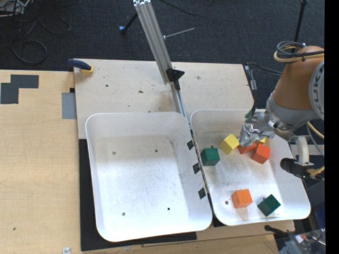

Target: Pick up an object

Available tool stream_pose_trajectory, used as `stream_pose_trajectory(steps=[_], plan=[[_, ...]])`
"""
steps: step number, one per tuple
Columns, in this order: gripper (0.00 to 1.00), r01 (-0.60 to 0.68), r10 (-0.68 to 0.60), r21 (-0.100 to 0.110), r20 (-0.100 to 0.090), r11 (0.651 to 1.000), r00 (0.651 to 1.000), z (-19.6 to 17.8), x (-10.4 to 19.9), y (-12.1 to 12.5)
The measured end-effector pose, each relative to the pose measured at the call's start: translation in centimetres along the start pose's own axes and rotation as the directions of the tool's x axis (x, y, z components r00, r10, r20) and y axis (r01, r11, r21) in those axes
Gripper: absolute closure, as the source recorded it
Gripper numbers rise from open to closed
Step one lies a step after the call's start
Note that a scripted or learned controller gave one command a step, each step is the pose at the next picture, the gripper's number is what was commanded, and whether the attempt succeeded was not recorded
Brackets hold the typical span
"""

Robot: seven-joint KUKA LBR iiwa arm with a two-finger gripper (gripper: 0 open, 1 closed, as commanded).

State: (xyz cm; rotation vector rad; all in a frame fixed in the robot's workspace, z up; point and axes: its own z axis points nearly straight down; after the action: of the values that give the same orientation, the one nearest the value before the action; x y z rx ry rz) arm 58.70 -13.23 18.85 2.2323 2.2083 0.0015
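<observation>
The right white bin holds several small blocks. A yellow block and a green cube lie near its left side. An orange-red block sits further right, with a small red piece beside it. Near the front lie an orange cube and a dark green block. My gripper hangs low over the bin's back half, directly above the red piece, between the yellow and orange-red blocks. Nothing can be made out between its fingers.
The left white bin stands beside the right one, joined by a divider with black clips. A slanted metal pole rises behind the bins. A blue-and-yellow clamp lies at the bench's back left.
</observation>
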Motion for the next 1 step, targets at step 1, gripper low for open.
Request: stream_pose_trajectory(steps=[1], plan=[[1.00,0.012,-0.012,-0.003,0.001,1.000,1.000,-6.33,-0.12,0.39]])
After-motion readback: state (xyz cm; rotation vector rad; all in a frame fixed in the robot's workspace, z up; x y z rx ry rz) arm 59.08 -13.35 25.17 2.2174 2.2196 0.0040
